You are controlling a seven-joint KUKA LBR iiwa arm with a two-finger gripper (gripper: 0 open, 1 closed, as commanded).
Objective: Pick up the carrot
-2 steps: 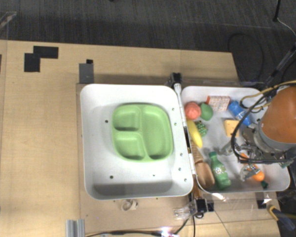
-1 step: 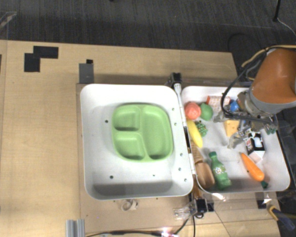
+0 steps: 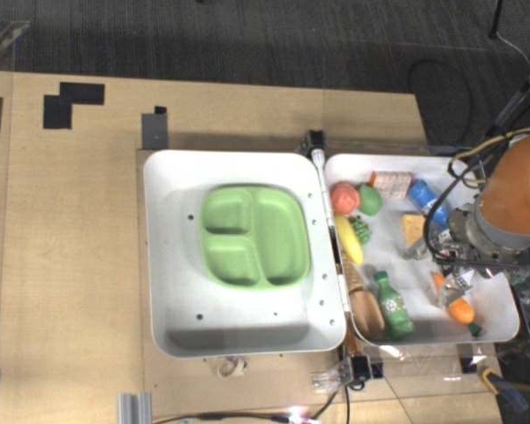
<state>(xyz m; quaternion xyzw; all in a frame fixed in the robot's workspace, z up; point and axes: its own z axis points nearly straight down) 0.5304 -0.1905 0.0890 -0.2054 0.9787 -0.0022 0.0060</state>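
cables [image 3: 336,387] trail along the near edge of the bench [image 3: 71,281], just in front of the two white bins. in the left bin [image 3: 168,325] sits a green divided tray [image 3: 252,237] and nothing else. the right bin [image 3: 503,325] is crowded: a red ball [image 3: 344,198], a yellow banana [image 3: 350,241], a green bottle [image 3: 394,306], a brown piece beside it, a blue block [image 3: 421,192] and a small box at the far wall.

the carrot [image 3: 460,310], orange with a green stub, lies near the front right corner of the right bin. the arm [image 3: 517,197] reaches in over that bin, and the hand [image 3: 450,272] hangs low just above and beside the carrot. whether its fingers are spread or closed, i cannot tell; nothing is seen gripped.

as it looks, the approach is mostly done, while the grip and the lift are left to do.
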